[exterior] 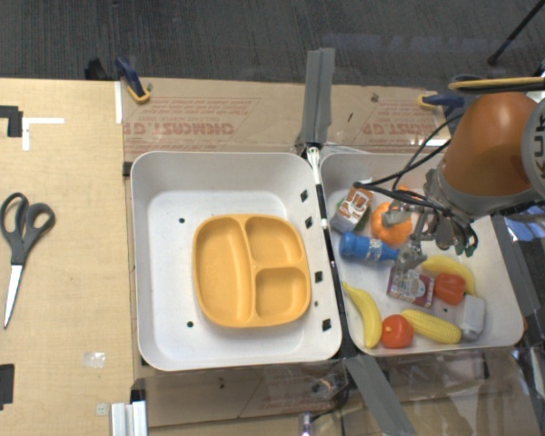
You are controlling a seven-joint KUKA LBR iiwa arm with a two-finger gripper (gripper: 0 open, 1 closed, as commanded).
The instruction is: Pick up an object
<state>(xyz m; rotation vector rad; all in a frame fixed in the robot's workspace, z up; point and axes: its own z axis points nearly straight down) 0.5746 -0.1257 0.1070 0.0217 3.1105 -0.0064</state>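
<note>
Hovering in the right bin [513,330], gripper [409,257] is sitting above a small packet [409,284]; finger state: cannot tell.

Grey arm [538,153] with a rounded orange band (glossy), black cables looping beside its metal wrist.

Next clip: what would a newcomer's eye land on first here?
Probably the yellow divided plate, alone in the left bin. Next, the right bin, crowded with toy food: bananas, a tomato, a blue bottle. The gripper hangs over that pile.
</note>
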